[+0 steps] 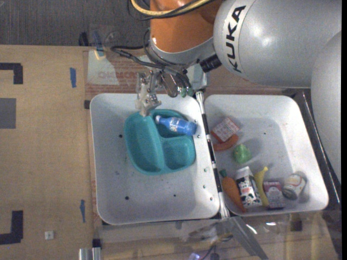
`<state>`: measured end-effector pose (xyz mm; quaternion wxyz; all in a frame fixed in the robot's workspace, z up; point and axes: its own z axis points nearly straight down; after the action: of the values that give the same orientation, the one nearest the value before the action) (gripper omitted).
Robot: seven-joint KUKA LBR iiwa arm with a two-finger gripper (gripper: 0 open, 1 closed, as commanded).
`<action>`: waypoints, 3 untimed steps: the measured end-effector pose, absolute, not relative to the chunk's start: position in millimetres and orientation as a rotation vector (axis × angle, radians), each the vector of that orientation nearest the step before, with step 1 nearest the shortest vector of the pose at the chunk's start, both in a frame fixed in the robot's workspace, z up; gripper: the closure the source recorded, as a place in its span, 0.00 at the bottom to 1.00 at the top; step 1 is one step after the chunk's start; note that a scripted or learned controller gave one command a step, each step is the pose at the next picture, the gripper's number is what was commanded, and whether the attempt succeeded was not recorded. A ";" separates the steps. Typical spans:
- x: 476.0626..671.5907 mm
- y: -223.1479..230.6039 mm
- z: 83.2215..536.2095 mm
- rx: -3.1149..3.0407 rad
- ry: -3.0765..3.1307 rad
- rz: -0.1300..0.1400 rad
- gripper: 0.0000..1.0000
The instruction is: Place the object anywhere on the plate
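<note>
In the camera view, a small blue bottle [177, 125] lies on its side on the teal plate [146, 148], at the plate's upper right part. Its long axis runs roughly left to right, tilted slightly downward toward the right; the white cap end points left, toward the plate's upper edge, and the blue base points right, reaching the plate's rim near the divider between the bins. The plate is a divided dish with one long compartment on the left and smaller ones on the right; the bottle rests across the top right compartment.

The plate sits in the left bin [108, 188], closer to that bin's upper right corner. The bin's white floor is bare to the left of the plate and below it, giving wide open room there, while the plate's right rim lies near the bin wall.

The gripper [146, 99] hangs above the bin's upper edge, just above and left of the bottle's cap end; whether its fingers are spread or closed I cannot tell, and nothing is seen between them.

The right bin [309, 145] holds several small things: a carrot [232, 193], a milk carton [248, 187], a banana [261, 182], a green object [242, 153], and a can [295, 186], gathered mostly along its lower part.

The bins stand on a brown bench [43, 145] with blue tape marks.
</note>
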<state>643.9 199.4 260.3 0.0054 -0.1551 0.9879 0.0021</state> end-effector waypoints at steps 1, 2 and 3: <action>668.1 224.9 236.7 -0.519 3.087 0.007 1.00; 667.7 226.7 248.0 -1.106 2.927 0.005 1.00; 669.8 227.0 261.4 -1.095 2.918 0.011 1.00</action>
<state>669.8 227.0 261.4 0.0126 -0.3513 0.9362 0.0034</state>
